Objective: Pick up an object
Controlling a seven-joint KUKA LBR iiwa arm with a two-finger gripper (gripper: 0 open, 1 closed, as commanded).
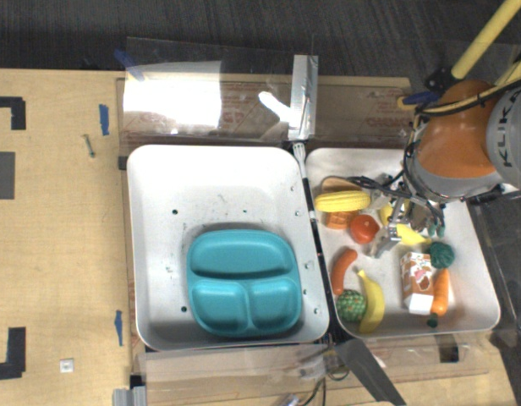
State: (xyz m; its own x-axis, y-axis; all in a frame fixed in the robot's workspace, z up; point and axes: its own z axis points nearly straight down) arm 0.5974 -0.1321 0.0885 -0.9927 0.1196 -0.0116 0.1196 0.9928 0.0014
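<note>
Red tomato [364, 227] just left of end effector [394, 233], apart.

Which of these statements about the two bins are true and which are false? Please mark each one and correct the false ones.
1. The teal tray lies in the left bin. True.
2. The banana lies in the left bin. False: it lies in the right bin, near its front edge.
3. The gripper is over the right bin. True.
4. The tray holds a tomato. False: the tomato is in the right bin, beside the corn.
5. The carrot is in the right bin. True.
</note>
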